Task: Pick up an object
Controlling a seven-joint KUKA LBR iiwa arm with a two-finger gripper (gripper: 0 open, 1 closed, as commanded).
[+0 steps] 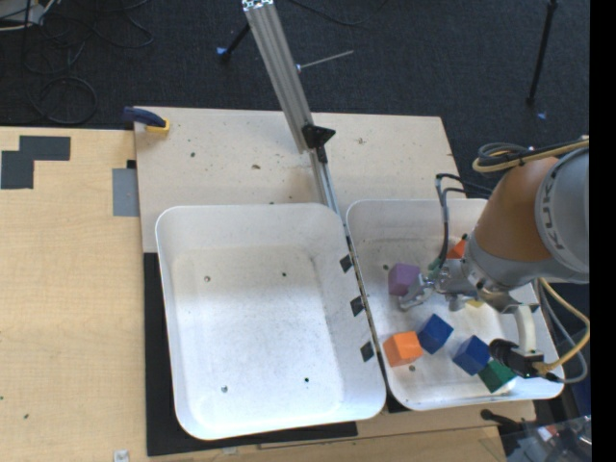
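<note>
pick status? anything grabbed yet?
Done: the arm has reached into the right bin, end effector low beside the purple block. In hand: nothing visibly held. Left: grasp and lift; orange cube, two blue cubes and green block lie untouched.

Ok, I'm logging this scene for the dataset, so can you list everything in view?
purple block: 1, purple, right bin, by the gripper
orange block: 1, orange, right bin, near its front left
blue blocks: 2, blue, right bin, front middle, second at
green block: 1, green, right bin, front right corner
bins: 2, white, side by side on the bench
rail: 1, grey metal, slanting behind the bins
clamp: 1, blue and yellow, board's far left corner
gripper: 1, metal, over the right bin beside the purple block
arm: 1, grey with orange band, from the right
</note>
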